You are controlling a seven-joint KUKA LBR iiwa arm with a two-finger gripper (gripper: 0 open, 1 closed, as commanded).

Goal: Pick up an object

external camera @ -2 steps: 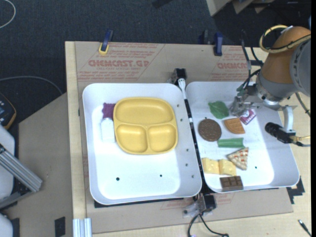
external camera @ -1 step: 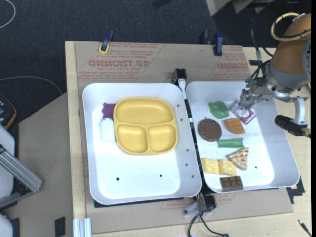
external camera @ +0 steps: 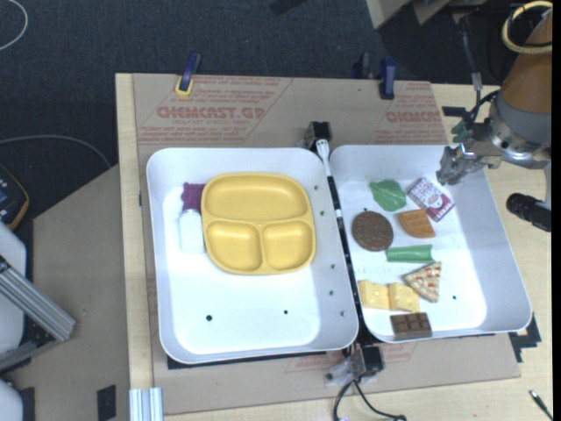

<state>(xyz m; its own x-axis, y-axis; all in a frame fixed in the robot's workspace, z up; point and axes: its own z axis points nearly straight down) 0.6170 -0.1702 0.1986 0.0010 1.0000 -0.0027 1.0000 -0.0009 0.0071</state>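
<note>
The right bin [external camera: 491, 235] holds several small food items. Among them are a green leaf [external camera: 387, 194], a pink and white wrapped packet [external camera: 430, 197], an orange piece [external camera: 417, 224] and a round brown cookie [external camera: 372, 231]. Nearer the front lie a green pod [external camera: 409, 253], a pizza slice [external camera: 424, 281], yellow cheese blocks [external camera: 388, 296] and a chocolate bar [external camera: 410, 324]. My gripper [external camera: 450, 170] hangs over the bin's far right part, just up and right of the wrapped packet. Nothing is visibly held in it.
The left bin [external camera: 245, 323] carries a yellow divided plate [external camera: 259, 221], with a purple item [external camera: 192, 195] and a white bottle [external camera: 190, 231] at its left side. Clamps [external camera: 387, 77] stand at the board's far edge. The arm's orange band [external camera: 530, 86] is at the right.
</note>
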